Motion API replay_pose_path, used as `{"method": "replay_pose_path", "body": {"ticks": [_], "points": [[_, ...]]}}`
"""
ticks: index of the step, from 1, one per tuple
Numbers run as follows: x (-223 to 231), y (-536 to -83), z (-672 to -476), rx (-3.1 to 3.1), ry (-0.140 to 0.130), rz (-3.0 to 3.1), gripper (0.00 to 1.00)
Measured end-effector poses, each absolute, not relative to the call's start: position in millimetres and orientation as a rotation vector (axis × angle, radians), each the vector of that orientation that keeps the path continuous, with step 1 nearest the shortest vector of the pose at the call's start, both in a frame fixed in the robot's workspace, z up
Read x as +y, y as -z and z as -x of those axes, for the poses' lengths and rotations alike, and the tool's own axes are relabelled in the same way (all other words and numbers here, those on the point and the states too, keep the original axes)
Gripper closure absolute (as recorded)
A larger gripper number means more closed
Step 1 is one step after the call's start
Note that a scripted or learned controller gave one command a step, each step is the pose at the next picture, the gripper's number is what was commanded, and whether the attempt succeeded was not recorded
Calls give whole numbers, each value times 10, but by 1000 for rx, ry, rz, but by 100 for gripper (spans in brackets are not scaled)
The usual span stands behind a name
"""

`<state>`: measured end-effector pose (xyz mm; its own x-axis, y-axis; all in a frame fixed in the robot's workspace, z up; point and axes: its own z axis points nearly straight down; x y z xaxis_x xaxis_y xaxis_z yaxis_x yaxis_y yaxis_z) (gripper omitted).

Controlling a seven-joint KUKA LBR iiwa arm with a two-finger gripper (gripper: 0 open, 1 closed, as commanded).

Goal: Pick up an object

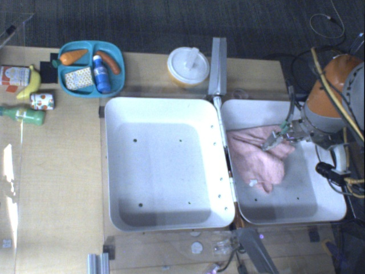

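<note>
The end effector (pixel 278 138) sits low in the right bin (pixel 328 207), its fingers narrowed onto a raised fold of the pink cloth (pixel 258 160), which lies crumpled in that bin's left half, ready for lifting.

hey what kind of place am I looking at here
Probably a robotics lab bench set up for picking trials: a robot arm reaches over two white bins, a pink cloth lies in the right one, and toy food sits nearby.
</note>
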<state>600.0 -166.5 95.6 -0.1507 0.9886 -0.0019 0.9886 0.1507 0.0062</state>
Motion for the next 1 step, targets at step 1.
{"method": "replay_pose_path", "body": {"ticks": [1], "points": [[-1652, -1066, -6018, 2378, -9, -2040, 100]]}}
